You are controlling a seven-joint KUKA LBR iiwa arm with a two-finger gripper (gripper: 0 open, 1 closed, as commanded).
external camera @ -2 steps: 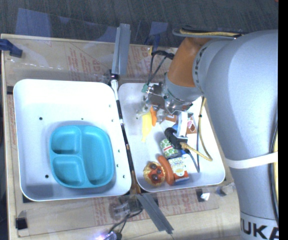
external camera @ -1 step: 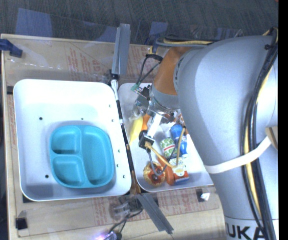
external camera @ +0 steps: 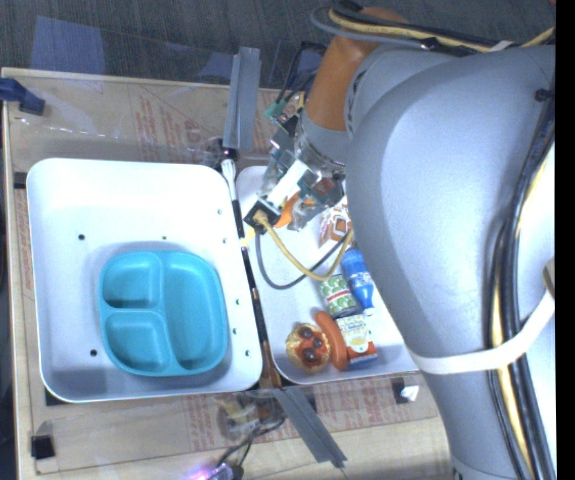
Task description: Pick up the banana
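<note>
The robot's gripper [external camera: 292, 200] hangs low over the far end of the right bin [external camera: 275, 313], just beside the wall it shares with the left bin [external camera: 62, 228]. Whether it is wide, narrow or holding anything cannot be told from this angle. Where the banana lies cannot be told either: the grey arm [external camera: 437, 188] covers much of the right bin, so its direction from the gripper and its long axis remain unknown, and it is probably under that bulk. At the bin's near end sit a green can [external camera: 338, 295], a blue bottle [external camera: 359, 276], an orange sausage [external camera: 331, 336], a round spotted toy [external camera: 307, 347] and a red-and-white carton [external camera: 359, 348], packed close together. The left bin holds a blue divided plate [external camera: 162, 313].
</note>
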